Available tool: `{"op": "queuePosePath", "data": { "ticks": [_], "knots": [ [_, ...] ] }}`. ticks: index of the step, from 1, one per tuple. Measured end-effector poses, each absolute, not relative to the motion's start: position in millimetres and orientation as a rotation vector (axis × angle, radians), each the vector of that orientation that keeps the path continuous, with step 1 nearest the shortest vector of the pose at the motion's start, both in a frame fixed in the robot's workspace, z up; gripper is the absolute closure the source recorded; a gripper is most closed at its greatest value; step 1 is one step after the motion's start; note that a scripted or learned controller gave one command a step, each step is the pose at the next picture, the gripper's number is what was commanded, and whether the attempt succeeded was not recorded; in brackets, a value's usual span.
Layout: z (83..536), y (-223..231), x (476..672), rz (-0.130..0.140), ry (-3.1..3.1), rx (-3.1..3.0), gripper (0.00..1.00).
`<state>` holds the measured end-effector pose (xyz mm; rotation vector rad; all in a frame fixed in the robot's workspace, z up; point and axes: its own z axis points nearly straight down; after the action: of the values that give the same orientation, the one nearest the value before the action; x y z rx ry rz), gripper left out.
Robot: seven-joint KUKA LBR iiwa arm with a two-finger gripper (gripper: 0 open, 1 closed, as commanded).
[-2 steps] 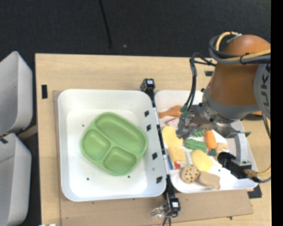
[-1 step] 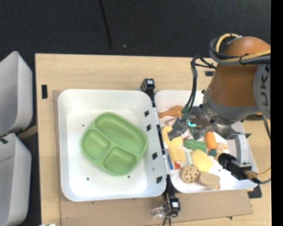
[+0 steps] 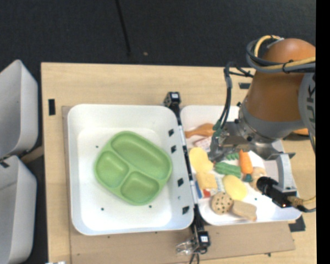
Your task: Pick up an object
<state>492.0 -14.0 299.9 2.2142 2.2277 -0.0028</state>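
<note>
The right bin (image 3: 204, 113) holds a pile of toy foods. Among them are a long yellow piece (image 3: 199, 160), a yellow block (image 3: 207, 179), a yellow oval (image 3: 236, 187), a chocolate-chip cookie (image 3: 221, 203) and a tan bread piece (image 3: 245, 210). A green pod (image 3: 226, 168), an orange carrot (image 3: 245, 161) and an orange piece (image 3: 201, 130) lie there too. My gripper (image 3: 222, 147) hangs low over the bin's middle, just above the green pod and beside the long yellow piece. The arm's orange band (image 3: 278, 87) covers the bin's far right.
In the left bin (image 3: 88, 213) lies a green divided plate (image 3: 133, 168). A ridge with black clips (image 3: 180, 158) separates the two bins. A black fitting with a cable (image 3: 270, 189) sits at the right bin's near right. White boxes (image 3: 8, 120) stand off the bench's left edge.
</note>
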Motion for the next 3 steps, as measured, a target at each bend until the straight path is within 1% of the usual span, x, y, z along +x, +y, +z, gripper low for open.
{"op": "queuePosePath", "data": {
  "ticks": [1,2,3],
  "knots": [
    [299.8,-14.2,491.9,-0.004,2.228,2.214,0.00],
    [309.4,-14.8,493.1,-0.005,2.233,2.208,1.00],
    [255.2,0.8,489.5,-0.007,2.230,2.219,1.00]
  ]
}}
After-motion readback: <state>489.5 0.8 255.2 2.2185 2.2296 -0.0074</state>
